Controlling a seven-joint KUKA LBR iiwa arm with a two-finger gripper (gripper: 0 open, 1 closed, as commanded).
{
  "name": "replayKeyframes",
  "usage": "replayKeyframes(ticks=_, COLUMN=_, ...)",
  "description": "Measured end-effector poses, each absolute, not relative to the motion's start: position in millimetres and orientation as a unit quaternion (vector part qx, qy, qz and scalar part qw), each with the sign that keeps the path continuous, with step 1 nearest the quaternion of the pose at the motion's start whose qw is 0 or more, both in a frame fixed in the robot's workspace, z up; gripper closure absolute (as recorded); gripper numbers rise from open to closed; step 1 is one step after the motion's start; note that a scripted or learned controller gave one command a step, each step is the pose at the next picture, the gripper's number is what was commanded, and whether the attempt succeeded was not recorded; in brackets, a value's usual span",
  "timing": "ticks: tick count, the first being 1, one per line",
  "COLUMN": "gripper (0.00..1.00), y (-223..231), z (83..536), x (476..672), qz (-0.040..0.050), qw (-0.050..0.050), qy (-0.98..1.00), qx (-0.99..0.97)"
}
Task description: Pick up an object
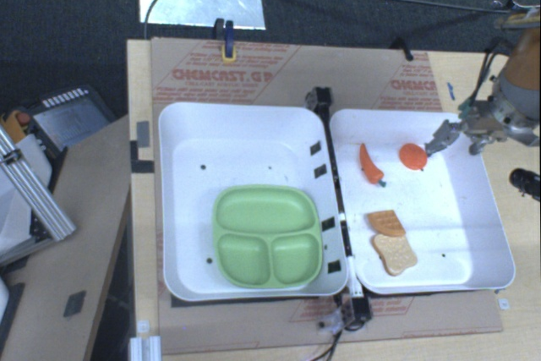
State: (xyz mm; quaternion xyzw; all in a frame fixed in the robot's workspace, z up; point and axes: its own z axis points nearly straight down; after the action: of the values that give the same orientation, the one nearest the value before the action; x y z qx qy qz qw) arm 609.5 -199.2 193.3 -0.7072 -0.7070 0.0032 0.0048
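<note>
Toward the back of the right bin [486, 207] sits a small round orange-red object [412, 155], likely a toy tomato; I take it as the target, since the gripper [454, 136] is nearest to it. One finger tip lies just beside its right edge, the other well off to the right near the bin rim, so the claw looks spread wide with nothing between the fingers.

Handling, my guess: light, hard plastic, smooth and rounded, apt to roll or squirt out. I'd close across its widest part, fingers low on both sides.

Around it: a toy carrot [370, 165] just to the left, near but apart. Two toy bread slices [391, 243] lie well apart toward the front, touching each other. Neither blocks the approach. The bin's back wall is close behind the target, and that could crowd a finger.

Left bin [182, 139] holds a green divided plate [267, 234]. The two bins are clipped together along a black strip [328, 173].
</note>
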Motion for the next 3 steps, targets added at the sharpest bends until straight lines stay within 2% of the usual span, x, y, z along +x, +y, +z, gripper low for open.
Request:
replayKeyframes(ticks=1, gripper=0.00, y=-198.5, z=201.7, x=612.6, qz=-0.0004, qw=-0.001, qy=-0.708, qx=-0.706)
replayKeyframes(ticks=3, gripper=0.00, y=-205.1, z=91.8, x=613.8, qz=0.0002, qw=0.000, qy=-0.708, qx=-0.706)
